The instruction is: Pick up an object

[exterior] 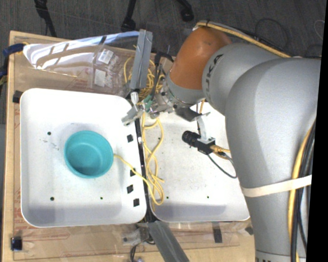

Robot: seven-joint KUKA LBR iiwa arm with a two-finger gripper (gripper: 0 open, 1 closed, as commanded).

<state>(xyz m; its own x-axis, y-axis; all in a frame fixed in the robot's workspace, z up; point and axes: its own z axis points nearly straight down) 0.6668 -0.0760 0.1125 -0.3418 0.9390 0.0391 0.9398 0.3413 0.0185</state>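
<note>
The gripper (145, 106) is seen at the upper end of the ridge where the 2 bins meet, low over the top corner of the right bin (203, 204). How far it is open cannot be told: wrist hardware and yellow cable (149, 171) clutter the tip. Nothing is seen held in it.

1 candidate object is noted: a teal bowl (88, 154), upright, mouth up, resting near the middle of the left bin (34, 202). From the gripper the bowl lies down and to the left in view, across the dividing ridge, near but clearly apart. Being round, it has no long axis; any rim point is judged equally usable, the nearest being its upper-right rim.

Open floor is seen all round the bowl; no bin wall crowds it. The ridge between the bins must be cleared on the way over, so a lift before the traverse is judged necessary. The yellow cable trails along that ridge and into the right bin; snagging is judged a risk.
</note>
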